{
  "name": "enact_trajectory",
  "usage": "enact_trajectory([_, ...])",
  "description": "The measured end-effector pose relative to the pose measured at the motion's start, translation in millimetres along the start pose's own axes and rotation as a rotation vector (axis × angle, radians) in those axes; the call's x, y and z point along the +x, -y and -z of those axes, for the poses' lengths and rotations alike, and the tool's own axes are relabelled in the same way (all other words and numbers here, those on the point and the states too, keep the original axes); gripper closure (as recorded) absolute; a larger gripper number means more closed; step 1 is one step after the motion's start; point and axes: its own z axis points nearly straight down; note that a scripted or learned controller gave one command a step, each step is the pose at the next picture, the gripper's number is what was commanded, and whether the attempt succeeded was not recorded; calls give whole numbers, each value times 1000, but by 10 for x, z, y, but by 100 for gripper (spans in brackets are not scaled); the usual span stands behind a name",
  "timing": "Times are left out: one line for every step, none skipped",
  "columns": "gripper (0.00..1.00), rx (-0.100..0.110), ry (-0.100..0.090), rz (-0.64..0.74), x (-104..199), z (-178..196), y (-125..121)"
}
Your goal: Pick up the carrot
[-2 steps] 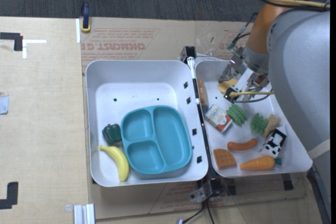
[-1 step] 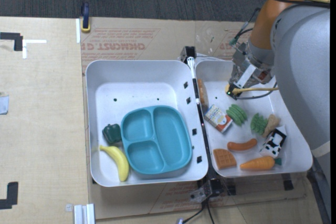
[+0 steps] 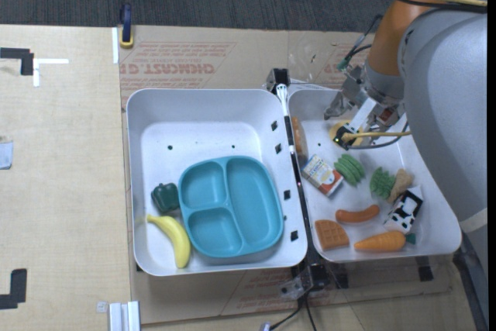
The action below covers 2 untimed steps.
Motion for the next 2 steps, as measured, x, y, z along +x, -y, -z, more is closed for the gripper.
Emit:
enact_trajectory([0,3,-4,-454,-294,-95,149])
enact_trajectory([0,6,-1,-540,-374,879,1236])
